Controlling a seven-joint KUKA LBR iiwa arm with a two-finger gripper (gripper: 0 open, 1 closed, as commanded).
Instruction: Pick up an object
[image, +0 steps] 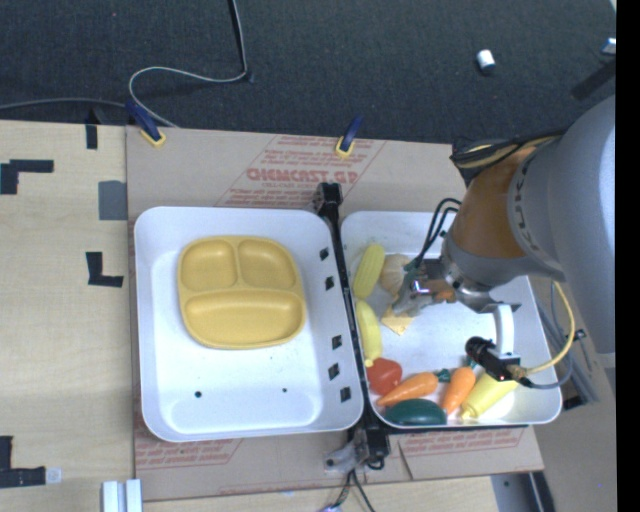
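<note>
Carrots (440, 384) number two; one yellow tray (241, 291).

Red printed lettering runs along the far edge of the brown cardboard sheet (300, 175) lying under the two white bins, seen upside down from the camera. The largest line appears to read "CHEMCAST GP", though the characters are blurred and cannot be made out with certainty. Smaller red lines sit just beside it and are too fine to read. More red print on the sheet's near edge (200, 450) is likewise illegible.
</note>
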